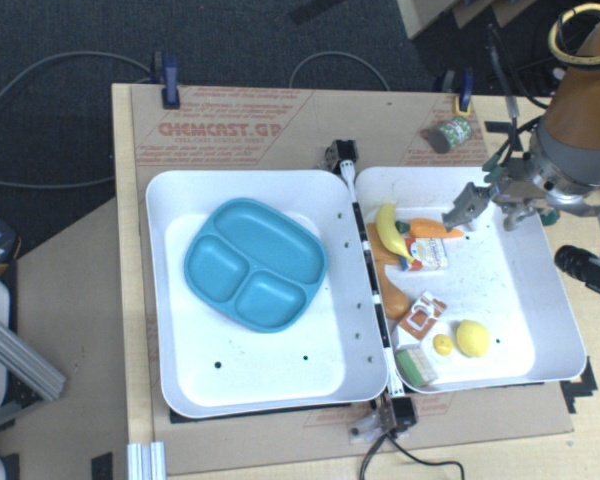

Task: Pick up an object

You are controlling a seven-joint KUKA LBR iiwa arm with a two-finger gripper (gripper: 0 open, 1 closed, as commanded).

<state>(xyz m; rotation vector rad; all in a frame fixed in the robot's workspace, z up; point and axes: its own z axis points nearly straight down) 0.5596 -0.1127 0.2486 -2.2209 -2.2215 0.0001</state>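
My gripper [461, 212] hangs over the upper part of the right bin [536, 298], coming in from the right. Just left of its tip lies an orange carrot-like piece [427, 229], and I cannot tell whether they touch. A yellow banana [387, 230] lies beside that, with a small white carton [430, 256] below it. Lower in the bin are a brown piece [391, 293], an orange and white box [422, 314], a lemon [471, 338], a small yellow ball [442, 345] and a green and white item [414, 365].
The left bin [175, 298] holds a blue divided plate [255, 264]. A small green and grey object [450, 134] lies on the bench behind the right bin. Clamps and cables sit along the bench's far edge.
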